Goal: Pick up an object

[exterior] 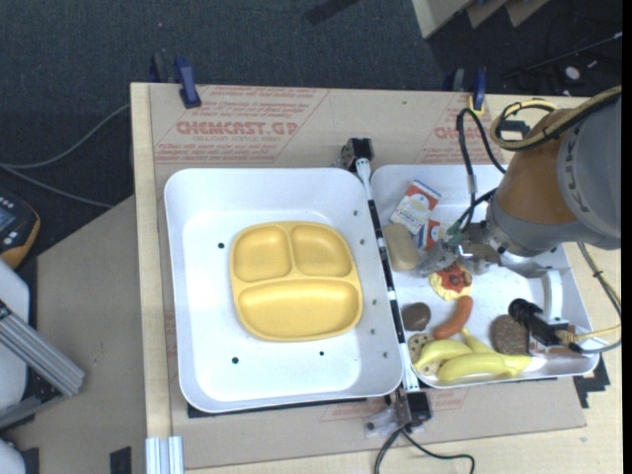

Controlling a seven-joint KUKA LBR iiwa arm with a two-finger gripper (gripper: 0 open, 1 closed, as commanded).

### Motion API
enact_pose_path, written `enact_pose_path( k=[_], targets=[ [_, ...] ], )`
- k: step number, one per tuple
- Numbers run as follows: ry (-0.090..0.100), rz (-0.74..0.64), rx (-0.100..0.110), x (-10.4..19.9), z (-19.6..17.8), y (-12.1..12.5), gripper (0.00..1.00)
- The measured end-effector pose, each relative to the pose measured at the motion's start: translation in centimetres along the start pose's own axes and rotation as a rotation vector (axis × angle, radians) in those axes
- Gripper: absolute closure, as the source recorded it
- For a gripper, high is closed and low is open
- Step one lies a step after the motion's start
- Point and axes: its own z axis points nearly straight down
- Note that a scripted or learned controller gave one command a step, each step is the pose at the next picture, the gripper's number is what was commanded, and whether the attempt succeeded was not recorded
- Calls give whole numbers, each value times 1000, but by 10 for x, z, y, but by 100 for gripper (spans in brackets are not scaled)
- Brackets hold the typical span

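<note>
Two shallow white bins sit side by side on the table (257, 117). The left bin (197, 294) contains one yellow divided plate (294, 279), lying flat near its centre.

The right bin (563, 294) contains the loose objects. A small carton (419, 208) with red and blue print lies near the far wall, with a tan piece (401, 249) just in front of it. A red and yellow item (453, 280) lies near the bin's middle. A sausage (453, 316) lies tilted just below it, and a round brown piece (416, 315) lies to the sausage's left. Two bananas (472, 361) lie along the near wall, beside a dark brown round item (510, 336).

The arm (568, 181) reaches in from the right over the right bin. The pincer (446, 252) is low among the objects, between the carton and the red and yellow item. Whether it is spread, pressed together or pinching anything cannot be told from here; cabling and the wrist body obscure it.
</note>
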Motion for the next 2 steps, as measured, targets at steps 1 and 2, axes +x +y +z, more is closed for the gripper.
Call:
enact_pose_path(
  k=[1,2],
  targets=[
    [0,3,3,-1,-11,-3,100],
    [3,-5,-4,88,-105,34,100]
  ],
)
